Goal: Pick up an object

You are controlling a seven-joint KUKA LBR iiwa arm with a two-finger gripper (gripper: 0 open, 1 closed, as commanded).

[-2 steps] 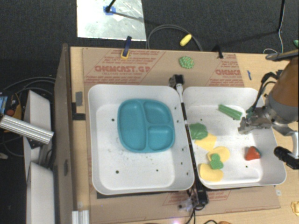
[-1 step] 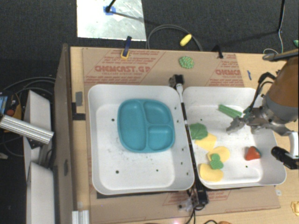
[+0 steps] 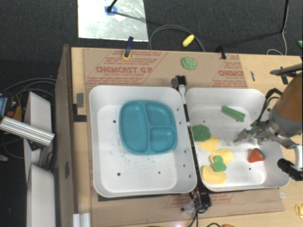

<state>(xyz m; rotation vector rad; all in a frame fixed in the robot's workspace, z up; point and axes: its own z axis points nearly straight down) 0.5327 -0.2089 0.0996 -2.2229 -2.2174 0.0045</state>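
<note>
Left bin [image 3: 102, 174]: blue plate [image 3: 147, 126], untouched. Right bin [image 3: 246, 97]: green and yellow pieces [image 3: 213, 150], green block [image 3: 233, 112], red piece [image 3: 256, 155] (all lying loose). End effector [image 3: 246, 136] low near red piece, finger state unclear. Judgement: nothing lifted; grasp not yet done.
</note>
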